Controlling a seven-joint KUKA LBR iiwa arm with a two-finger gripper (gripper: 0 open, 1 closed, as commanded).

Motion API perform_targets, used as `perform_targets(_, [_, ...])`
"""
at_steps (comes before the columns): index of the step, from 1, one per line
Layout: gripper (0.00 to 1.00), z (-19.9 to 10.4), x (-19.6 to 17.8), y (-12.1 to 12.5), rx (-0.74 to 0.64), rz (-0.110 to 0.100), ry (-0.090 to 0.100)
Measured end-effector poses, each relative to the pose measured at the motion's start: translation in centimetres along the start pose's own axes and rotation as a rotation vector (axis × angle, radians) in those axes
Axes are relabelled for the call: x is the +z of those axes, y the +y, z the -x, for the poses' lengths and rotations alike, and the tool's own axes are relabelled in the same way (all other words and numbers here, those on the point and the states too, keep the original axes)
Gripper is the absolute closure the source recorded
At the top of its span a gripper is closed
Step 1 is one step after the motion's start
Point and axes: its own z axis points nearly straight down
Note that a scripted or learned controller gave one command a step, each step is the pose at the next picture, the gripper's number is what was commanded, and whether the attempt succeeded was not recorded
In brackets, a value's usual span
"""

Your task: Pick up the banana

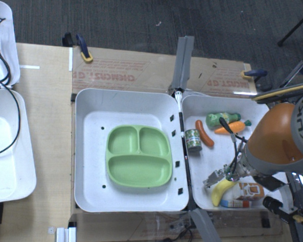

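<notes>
Banana lies in right bin, lower part, just left of a white/orange carton. Hand sits at banana's upper end, touching or just above it; can't tell if it is released or clenched, view too small. Grey arm w/ orange band comes in from frame right, covering bin's right side. Upper part of same bin: small green can, red sausage-like item, carrot, green veg. Left bin, frame center, holds green divided plate. Worktop under both.
</notes>
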Motion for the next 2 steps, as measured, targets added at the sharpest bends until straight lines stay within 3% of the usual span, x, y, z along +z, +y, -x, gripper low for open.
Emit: perform_targets(2, [0.0,-0.32,-0.01,0.17,-0.173,0.001,-0.001])
